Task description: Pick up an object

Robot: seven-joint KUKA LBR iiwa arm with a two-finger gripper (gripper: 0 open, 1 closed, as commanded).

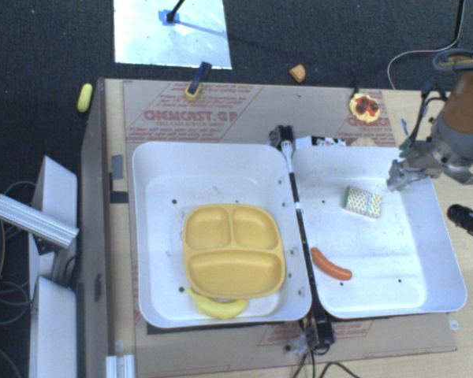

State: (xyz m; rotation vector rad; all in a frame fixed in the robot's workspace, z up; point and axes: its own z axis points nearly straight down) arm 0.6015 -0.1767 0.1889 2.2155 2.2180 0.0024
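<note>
A: Anything picked yet?
B: No. The gripper (400, 176) hovers just right of the patterned block (363, 201), grasping nothing; its spread I cannot tell. The hot dog (331, 264) lies below the block.

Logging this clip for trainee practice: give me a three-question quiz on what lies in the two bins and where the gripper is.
1. True or false: the yellow three-compartment plastic plate lies in the left white bin.
2. Which thing lies nearest the gripper? A) orange toy sausage B) small patterned block C) yellow banana-shaped toy
3. Name the bin that holds the sausage.

Key: 1 true; 2 B; 3 the right white bin.
</note>
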